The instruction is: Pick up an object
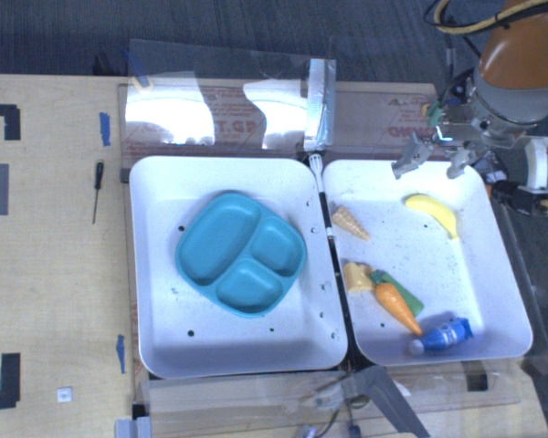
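Robotics lab: taped wooden bench (46, 245), two white bins (155, 272).

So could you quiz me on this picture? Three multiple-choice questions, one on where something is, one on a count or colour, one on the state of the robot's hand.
1. Where does the blue divided plate lie?
A. in the left bin
B. in the right bin
C. on the bench outside the bins

2. How many compartments does that plate have?
A. two
B. three
C. five

3. What is the hand doing?
A. gripping the banana
B. gripping the bottle
C. open, with nothing between its fingers

Answers:
1 A: the plate sits in the left bin, alone there.
2 B: ridges split it into one long section and two smaller ones.
3 C: the fingers stand apart at the far edge of the right bin, above the banana, while the blue bottle lies at the near edge.
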Controlling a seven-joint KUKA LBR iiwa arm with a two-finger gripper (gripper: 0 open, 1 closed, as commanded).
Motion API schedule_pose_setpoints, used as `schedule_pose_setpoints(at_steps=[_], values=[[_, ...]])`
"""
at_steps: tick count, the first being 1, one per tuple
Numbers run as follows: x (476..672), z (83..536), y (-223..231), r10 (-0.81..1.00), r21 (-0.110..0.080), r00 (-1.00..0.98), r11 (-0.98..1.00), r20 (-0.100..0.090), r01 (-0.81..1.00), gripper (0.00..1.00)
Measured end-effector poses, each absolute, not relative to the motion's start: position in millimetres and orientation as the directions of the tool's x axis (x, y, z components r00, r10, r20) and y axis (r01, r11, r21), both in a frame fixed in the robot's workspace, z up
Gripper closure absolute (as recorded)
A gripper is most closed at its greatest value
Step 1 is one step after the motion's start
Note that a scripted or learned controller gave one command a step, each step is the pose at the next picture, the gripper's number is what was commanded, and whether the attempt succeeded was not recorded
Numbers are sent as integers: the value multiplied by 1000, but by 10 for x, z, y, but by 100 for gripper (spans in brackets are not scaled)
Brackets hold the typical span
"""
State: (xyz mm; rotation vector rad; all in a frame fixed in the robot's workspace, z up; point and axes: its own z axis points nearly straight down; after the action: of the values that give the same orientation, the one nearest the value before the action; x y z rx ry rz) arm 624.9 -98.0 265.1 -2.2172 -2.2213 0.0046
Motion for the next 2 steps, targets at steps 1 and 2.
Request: schedule_pose_setpoints(at_steps=[1,2], values=[[6138,2386,-1327,994,-6,-109,109,1,994,0],[6273,1011,-1714,990,3,-141,141,-1,990,0]])
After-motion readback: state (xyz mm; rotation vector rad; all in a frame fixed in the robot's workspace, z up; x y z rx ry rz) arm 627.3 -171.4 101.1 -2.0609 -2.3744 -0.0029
